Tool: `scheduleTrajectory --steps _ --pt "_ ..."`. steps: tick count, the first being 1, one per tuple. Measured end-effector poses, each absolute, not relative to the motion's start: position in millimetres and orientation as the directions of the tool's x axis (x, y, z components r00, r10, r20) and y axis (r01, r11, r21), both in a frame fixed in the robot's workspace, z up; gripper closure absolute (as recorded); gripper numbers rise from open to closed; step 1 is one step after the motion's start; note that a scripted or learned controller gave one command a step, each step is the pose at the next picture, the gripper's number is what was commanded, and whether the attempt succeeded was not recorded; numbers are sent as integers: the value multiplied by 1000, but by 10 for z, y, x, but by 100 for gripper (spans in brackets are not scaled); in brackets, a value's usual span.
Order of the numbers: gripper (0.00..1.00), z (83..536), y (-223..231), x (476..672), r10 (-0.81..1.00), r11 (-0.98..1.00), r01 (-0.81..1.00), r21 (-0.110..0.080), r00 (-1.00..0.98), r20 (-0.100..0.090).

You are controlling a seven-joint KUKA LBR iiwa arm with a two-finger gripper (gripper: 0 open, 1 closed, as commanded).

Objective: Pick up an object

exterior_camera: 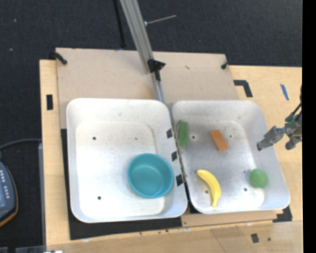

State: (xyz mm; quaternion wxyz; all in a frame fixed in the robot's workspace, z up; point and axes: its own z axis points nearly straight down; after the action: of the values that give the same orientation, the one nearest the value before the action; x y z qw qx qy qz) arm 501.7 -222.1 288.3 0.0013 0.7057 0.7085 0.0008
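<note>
Down at the near edge of the bench [126, 241], two shallow white bins sit side by side, and nearest the camera in the left bin [89, 141] a teal bowl [150, 175] stands upright close to that bin's near right corner. Just across the divide, in the right bin [237, 115], a yellow banana [210, 186] lies by the near edge, curving toward the near left corner. A green ball [258, 178] rests near the same bin's near right corner, well apart from the banana. Farther back, an orange block [218, 140] lies tilted around the middle of the right bin's floor, and a green oblong object [183, 133] lies against the left wall, just beside the seam between the bins. My gripper [278, 137] hangs at the right bin's right rim, level with the orange block and apart from it, with nothing between my fingers; whether they are spread or pressed together I cannot tell, since they are small and partly cut off at the frame's side. Beyond the bins, a brown board [116, 75] covers the far part of the bench, and a slanted metal rail [139, 33] runs from the far edge down toward the gap between the two bins.
</note>
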Motion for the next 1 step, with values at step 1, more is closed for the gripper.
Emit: scheduleTrajectory --steps 1 --pt "0 2883 -2218 5018 1000 4 1000 3 -4 0"
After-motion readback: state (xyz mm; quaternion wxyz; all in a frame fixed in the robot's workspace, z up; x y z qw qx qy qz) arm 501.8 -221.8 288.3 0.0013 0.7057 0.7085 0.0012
